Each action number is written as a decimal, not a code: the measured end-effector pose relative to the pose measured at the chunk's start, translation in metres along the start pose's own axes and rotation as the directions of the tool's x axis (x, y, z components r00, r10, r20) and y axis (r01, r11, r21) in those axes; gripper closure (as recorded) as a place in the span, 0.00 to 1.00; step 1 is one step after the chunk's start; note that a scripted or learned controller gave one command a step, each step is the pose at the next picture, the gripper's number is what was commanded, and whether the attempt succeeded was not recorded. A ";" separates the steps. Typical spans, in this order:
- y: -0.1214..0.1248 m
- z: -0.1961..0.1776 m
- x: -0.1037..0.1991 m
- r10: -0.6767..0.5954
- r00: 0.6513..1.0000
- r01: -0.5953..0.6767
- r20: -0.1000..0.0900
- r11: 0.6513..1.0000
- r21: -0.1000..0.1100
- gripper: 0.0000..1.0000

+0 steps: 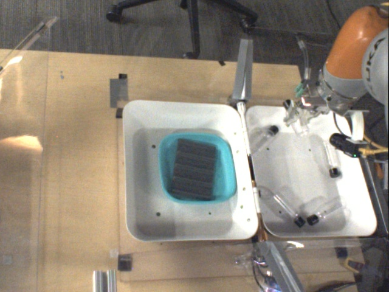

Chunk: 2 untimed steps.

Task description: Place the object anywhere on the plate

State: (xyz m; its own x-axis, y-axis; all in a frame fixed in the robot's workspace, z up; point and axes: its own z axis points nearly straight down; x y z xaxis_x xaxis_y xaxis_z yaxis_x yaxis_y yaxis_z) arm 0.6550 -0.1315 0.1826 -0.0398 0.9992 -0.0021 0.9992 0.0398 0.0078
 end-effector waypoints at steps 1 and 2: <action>-0.072 -0.004 0.066 -0.198 0.980 0.198 -0.003 0.980 0.002 1.00; -0.090 -0.003 0.127 -0.307 0.952 0.307 -0.004 0.952 0.002 1.00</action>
State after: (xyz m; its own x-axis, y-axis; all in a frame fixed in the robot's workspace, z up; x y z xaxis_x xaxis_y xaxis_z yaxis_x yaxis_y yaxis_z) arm 0.5601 -0.0080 0.1849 -0.3447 0.9387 -0.0008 0.9387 0.3447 0.0048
